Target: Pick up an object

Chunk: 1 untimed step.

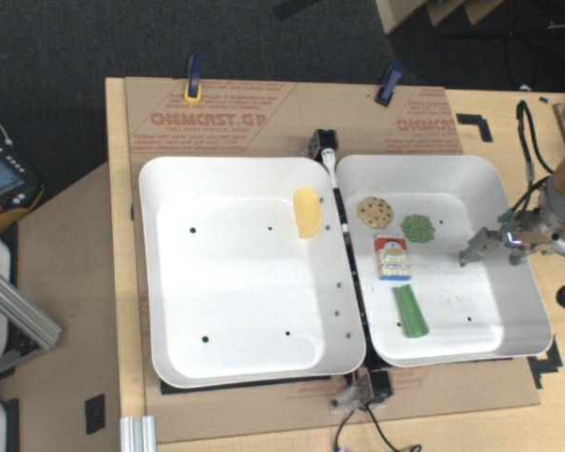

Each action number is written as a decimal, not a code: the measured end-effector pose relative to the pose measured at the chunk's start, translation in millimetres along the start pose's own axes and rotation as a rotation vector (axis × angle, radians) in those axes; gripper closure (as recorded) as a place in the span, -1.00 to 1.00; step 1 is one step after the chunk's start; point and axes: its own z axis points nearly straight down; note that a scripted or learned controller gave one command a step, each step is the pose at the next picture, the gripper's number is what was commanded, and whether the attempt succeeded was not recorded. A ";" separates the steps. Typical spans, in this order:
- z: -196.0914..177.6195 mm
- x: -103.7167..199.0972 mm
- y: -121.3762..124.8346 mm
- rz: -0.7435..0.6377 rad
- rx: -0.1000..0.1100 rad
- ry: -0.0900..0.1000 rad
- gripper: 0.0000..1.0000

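Observation:
The right bin point(480, 182) holds a round speckled cookie point(375, 212), a green bumpy ball point(417, 227), a small red and white carton point(393, 257) and a long green piece point(411, 310). A yellow block point(307, 213) lies in the left bin point(169, 196), near its right wall. My gripper point(494, 243) hovers over the right side of the right bin, well to the right of the carton and the green ball. It is open with nothing between its fingers.
Both bins sit on a cardboard sheet point(264, 111) held by two blue clamps point(193, 72) at the back. A cable point(527, 149) runs along the arm on the right. A metal rail point(19, 309) lies off the bench at the left.

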 end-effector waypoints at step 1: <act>-11.3 1.3 5.6 -0.005 -0.012 -0.004 1.00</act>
